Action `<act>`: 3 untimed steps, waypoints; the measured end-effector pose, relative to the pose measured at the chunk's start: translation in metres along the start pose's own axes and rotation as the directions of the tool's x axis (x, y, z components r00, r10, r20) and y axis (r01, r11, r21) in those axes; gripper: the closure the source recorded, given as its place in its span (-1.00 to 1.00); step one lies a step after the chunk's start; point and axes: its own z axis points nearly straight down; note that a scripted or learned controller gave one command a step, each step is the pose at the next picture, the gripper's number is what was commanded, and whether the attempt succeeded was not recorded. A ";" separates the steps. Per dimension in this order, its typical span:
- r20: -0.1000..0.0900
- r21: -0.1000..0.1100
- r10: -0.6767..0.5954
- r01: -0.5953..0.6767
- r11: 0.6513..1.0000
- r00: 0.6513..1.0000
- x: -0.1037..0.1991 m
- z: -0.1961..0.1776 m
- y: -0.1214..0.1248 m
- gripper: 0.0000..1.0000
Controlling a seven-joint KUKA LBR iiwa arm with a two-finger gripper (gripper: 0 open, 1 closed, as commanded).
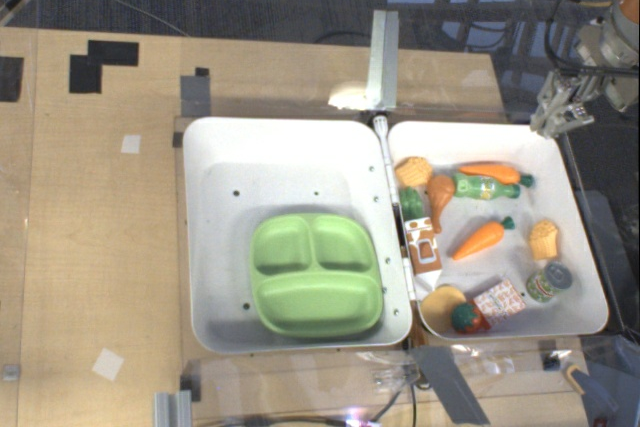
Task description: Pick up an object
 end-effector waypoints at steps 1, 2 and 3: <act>0.014 0.006 -0.002 0.002 1.000 1.000 -0.004 -0.016 0.001 1.00; 0.027 0.010 -0.002 0.001 1.000 1.000 -0.007 -0.031 0.001 1.00; 0.040 0.015 -0.001 0.001 1.000 0.999 -0.010 -0.045 0.002 1.00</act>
